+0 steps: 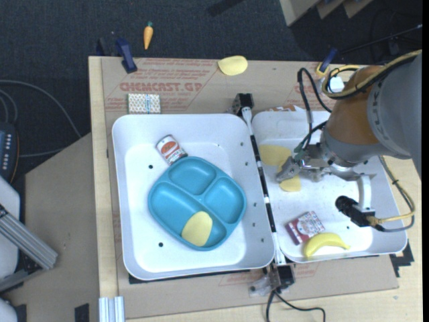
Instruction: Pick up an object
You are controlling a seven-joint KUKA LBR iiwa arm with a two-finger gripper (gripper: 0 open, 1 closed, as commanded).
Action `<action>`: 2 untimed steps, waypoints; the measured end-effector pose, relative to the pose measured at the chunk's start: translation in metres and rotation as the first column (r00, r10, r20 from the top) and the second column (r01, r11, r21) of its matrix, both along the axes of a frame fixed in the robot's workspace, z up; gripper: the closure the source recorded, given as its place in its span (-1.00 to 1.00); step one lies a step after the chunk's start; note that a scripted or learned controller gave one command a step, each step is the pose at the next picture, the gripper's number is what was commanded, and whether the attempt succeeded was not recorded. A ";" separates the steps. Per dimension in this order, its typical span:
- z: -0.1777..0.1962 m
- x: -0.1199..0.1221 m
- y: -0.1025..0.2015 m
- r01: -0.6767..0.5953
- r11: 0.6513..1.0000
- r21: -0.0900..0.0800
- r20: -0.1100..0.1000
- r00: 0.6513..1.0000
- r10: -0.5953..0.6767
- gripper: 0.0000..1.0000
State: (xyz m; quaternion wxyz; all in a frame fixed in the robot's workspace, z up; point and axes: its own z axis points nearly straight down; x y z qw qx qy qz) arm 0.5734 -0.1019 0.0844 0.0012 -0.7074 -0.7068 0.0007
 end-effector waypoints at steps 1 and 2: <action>0.001 0.060 0.009 -0.002 1.000 -0.002 0.004 1.000 0.002 -1.00; 0.000 0.012 0.007 0.000 1.000 0.000 0.001 1.000 0.000 -1.00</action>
